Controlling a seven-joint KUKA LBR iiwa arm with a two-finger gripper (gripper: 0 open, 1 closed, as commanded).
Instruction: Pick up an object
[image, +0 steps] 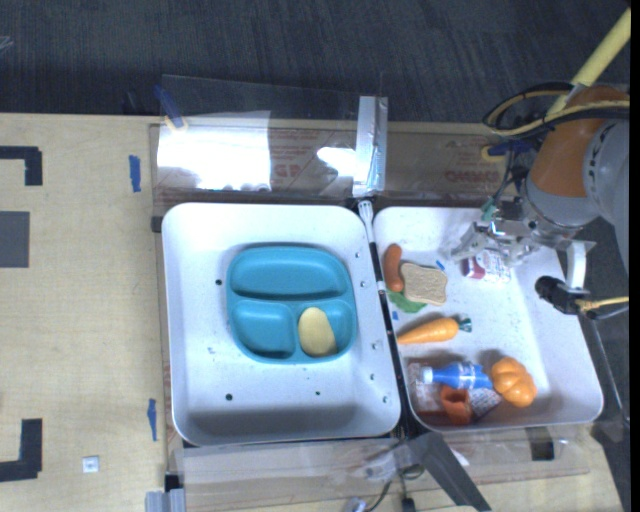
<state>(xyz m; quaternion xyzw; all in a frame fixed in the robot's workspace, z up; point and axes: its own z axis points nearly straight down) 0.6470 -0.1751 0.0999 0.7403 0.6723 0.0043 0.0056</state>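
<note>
My gripper (487, 246) hangs over the far right part of the right bin (560, 350), under the grey arm with its orange band (560, 160). Right below it lies a small pink and white object (478, 266); whether they touch is unclear. To its left lie a slice of bread (424, 284) and a brown sausage (393, 265). Nearer the front are a carrot (430, 330), a blue bottle (457, 376), an orange pumpkin-like toy (513, 381) and a small red piece (454, 404).
The left bin (200, 380) holds a blue divided tray (275, 300) with a yellow oval object (316, 331) in its front right compartment. A clear plastic panel (260, 150) stands behind the bins. Cables loop around the arm at the upper right.
</note>
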